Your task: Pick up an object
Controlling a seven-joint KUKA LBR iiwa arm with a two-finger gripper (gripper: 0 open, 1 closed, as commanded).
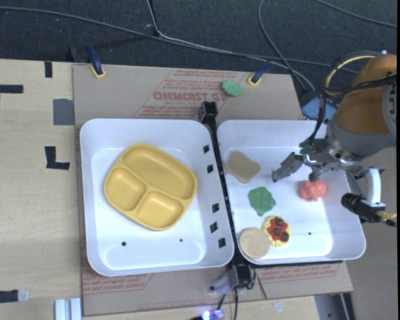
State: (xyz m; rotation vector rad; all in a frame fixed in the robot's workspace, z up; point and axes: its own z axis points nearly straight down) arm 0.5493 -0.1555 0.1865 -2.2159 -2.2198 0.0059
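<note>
Overhead, the claw hangs inside the right bin, with one dark finger slanting out toward the bin's middle and a second finger just above the pink toy food piece. The two fingers stand spread apart, so the claw is released, and nothing sits between them. Whether the second fingertip touches the pink piece cannot be told from this angle.

The grey arm reaches in from the right edge over the right bin's far corner, its orange band showing at the top, with the wrist bent down into the bin.

Other things lie in the right bin: a tan toast slice near the divider, a green leafy piece at the middle, a round beige cookie-like disc at the near edge, and a yellow piece with red and dark toppings touching it on its right.

The left bin holds a yellow divided plate, lying flat and turned at a slant. Both bins rest on a cardboard sheet on the counter, and a small green object lies on the cardboard behind the bins.
</note>
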